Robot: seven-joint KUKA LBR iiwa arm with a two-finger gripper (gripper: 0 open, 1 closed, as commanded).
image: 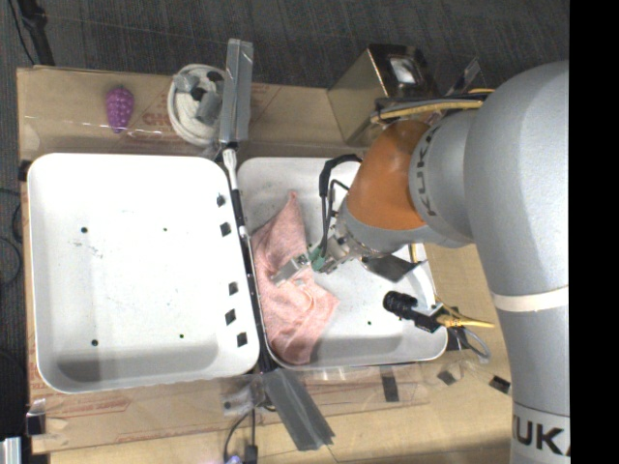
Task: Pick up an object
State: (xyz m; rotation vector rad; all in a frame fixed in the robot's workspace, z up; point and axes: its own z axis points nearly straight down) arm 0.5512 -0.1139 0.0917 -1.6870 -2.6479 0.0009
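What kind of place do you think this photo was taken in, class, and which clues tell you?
Probably a robotics lab test bench. A grey KUKA arm with an orange band reaches over two white bins, its end effector at a pink cloth, with cables and taped cardboard around.

Lighting even, overhead, moderately bright. Both white bins (126,259) near blown out, little surface detail. Soft shadow pooled along left bin's 6 o'clock wall; arm (522,211) casts soft shade toward 9 o'clock into right bin. Dull sheen on arm's grey shell. Overall slightly soft, noisy; dark floor at 12 o'clock underexposed.
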